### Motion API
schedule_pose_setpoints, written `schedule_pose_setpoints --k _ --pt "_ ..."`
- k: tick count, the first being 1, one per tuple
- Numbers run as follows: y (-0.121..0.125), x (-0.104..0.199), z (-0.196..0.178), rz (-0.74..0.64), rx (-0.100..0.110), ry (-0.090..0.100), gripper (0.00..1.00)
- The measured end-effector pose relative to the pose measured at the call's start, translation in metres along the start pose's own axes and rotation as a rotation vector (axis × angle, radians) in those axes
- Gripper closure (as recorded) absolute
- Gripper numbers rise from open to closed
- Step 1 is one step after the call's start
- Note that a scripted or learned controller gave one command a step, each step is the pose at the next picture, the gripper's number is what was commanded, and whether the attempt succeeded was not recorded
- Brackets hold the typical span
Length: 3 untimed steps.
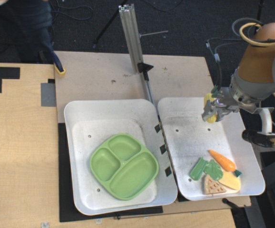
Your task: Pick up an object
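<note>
A grey robot arm [254, 75] with an orange band reaches in from the right, above the far part of the right white bin [194, 127]. Its gripper [212, 113] hangs over that bin's far right area, and a small yellow object [209, 100] shows at the gripper; whether the gripper is clenched on it or released cannot be told from this angle.

The loose objects lie well apart from the gripper, clustered in the near right corner of the right bin. An orange carrot [222, 160] lies at the far side of the cluster, its long axis running diagonally, one end towards the far left and the other towards the near right. Just near-left of it sits a green piece [204, 169], its long axis slanting from near left to far right. A waffle-patterned wedge [214, 186] and a pale yellow piece [230, 181] lie at the near edge, close to the bin's rim.

The middle and left of the right bin are bare, leaving open room between gripper and cluster.

The left white bin [80, 122] holds a green divided plate [124, 166] with three compartments, set in its near half. A metal post [133, 39] rises at the far side, between the two bins.
</note>
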<state>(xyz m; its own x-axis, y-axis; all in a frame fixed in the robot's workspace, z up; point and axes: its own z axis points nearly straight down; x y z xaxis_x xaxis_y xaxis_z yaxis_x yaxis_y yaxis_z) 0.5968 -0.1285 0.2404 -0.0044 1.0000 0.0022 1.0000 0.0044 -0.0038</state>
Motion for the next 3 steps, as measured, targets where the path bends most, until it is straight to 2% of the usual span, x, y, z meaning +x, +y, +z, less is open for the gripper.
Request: schedule_pose_setpoints --k 1,3 --pt "0.002 0.05 -0.007 -0.001 -0.001 0.0 1.0" --pt "-0.006 0.15 0.018 0.0 0.001 -0.001 1.0"
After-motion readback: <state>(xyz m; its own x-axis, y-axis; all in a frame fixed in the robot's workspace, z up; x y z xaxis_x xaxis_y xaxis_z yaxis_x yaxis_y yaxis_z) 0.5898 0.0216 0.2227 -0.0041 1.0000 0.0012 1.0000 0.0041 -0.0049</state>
